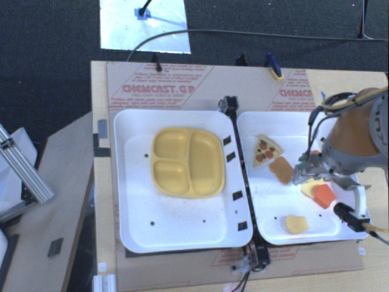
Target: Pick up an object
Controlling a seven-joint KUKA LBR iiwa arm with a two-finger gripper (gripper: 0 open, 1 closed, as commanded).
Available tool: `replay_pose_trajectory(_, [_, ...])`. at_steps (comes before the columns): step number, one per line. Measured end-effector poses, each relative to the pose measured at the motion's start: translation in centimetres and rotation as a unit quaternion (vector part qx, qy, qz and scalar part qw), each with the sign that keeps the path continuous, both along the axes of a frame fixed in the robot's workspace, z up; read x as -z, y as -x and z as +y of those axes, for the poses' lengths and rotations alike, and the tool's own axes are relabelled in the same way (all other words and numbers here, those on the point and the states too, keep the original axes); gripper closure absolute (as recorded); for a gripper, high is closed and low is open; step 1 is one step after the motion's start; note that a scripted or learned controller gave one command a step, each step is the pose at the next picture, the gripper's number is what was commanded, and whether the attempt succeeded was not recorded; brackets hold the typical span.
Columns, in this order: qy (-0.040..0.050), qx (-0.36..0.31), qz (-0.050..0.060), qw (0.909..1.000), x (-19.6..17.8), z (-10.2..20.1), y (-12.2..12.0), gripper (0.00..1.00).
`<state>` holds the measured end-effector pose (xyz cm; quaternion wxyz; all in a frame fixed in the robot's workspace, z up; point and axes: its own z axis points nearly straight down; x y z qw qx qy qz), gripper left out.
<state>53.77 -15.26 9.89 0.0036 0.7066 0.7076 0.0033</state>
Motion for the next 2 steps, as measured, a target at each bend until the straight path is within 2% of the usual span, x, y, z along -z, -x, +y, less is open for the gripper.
replay_pose_trajectory(2, [0.0009,0.001,0.002,1.0,-10.5,-2.0,0.4,1.0])
